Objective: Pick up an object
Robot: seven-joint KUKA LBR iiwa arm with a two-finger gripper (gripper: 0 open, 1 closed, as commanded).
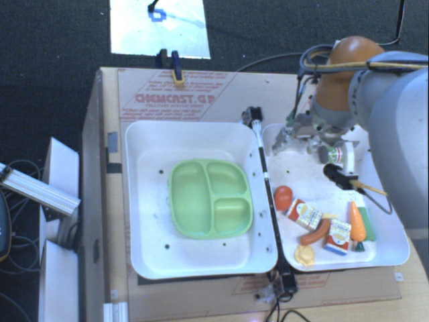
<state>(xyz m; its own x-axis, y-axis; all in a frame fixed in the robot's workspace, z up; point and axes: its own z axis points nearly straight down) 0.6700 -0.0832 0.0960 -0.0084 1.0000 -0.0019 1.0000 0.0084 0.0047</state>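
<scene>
My gripper [296,143] hangs over the far left part of the right bin [395,247], its two fingers spread apart with bare white floor between them. It is open and holds nothing. A white can with a green label [343,155] lies just right of it. Nearer the front lie a red ball [283,196], a small printed packet [305,214], a sausage [315,233], a yellow piece [303,255], a small box [338,237] and a carrot [356,221] with a green piece [368,224] beside it.
The left bin [144,180] holds a green divided plate [210,198]. A black ridge [266,180] runs where the two bins meet. The grey arm with its orange band [352,56] reaches in from the right over the bin's far corner.
</scene>
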